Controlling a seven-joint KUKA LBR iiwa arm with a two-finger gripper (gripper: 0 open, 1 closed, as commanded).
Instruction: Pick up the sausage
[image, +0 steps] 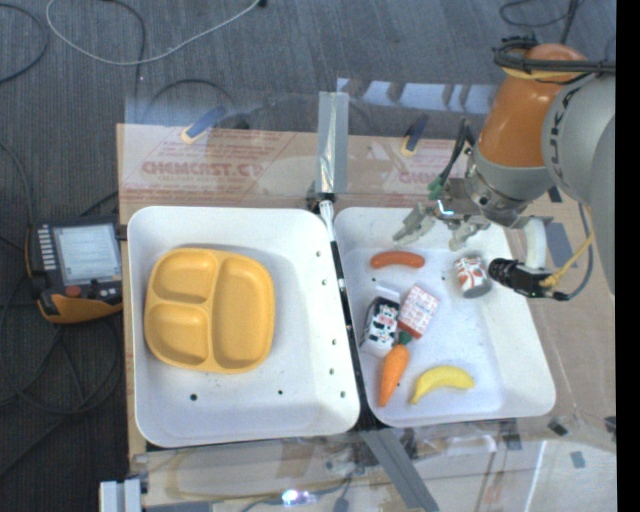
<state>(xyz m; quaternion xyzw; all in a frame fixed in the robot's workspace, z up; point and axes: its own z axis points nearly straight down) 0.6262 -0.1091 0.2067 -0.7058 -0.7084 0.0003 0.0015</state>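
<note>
Plainly, the sausage (397, 261) lies flat, orange-red, slim.

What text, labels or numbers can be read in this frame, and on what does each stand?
"CHEMCAST": faint red print, partly legible, on the brown sheet behind the left bin; the letters after it are too blurred to read.
Red-and-white carton in the right bin: print too small to read.
Small can: label blurred.
Handheld screen at left: unreadable.
</note>
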